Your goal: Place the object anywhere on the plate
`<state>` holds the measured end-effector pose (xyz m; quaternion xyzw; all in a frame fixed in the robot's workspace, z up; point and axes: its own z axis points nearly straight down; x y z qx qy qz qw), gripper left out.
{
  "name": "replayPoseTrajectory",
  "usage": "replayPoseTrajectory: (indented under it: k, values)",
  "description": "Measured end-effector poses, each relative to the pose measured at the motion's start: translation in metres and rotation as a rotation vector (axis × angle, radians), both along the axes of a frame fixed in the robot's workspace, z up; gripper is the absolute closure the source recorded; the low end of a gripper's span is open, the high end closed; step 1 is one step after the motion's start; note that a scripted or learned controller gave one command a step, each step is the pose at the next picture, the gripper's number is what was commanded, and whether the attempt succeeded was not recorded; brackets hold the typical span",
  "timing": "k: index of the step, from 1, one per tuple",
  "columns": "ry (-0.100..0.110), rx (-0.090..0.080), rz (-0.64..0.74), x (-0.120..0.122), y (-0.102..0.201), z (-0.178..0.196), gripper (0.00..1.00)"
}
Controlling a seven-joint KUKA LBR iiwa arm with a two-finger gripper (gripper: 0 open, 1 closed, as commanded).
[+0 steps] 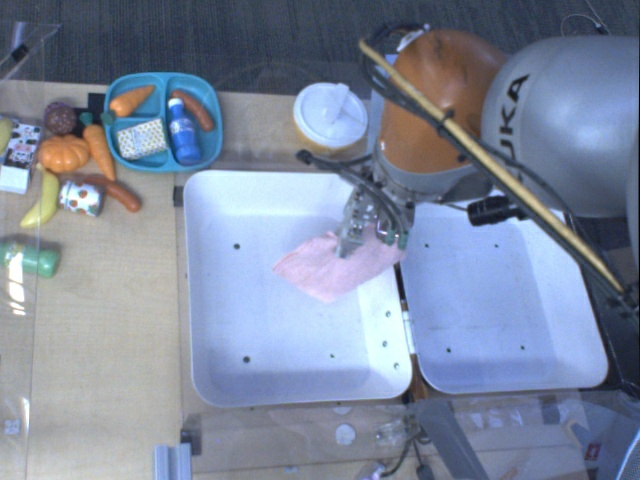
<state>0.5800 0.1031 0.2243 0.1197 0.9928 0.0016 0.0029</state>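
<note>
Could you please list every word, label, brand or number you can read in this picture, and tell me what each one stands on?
"UKA": black letters on the grey arm housing, the visible part of the brand name; its start is cut off by the curve.
The small card at the bench's left edge bears print too small to read.
The can beside it has a label too blurred to read.

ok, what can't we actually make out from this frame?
- Hand, camera view: fingertips too small against the pink cloth; open, shut or gripping cannot be told.
- Left bin: its upper right corner is hidden by the arm.
- Label on the small can: too small to read.
- Green object: blurred by glare at the left edge.
</note>
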Motion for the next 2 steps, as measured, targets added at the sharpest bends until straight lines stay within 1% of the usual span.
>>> replayPoseTrajectory:
  k: [1, 2]
  values:
    - [0.0, -0.001, 0.24, -0.0027, 0.0096, 0.001, 1.0]
    - [-0.001, -0.001, 0.24, -0.0025, 0.0095, 0.0015, 0.0]
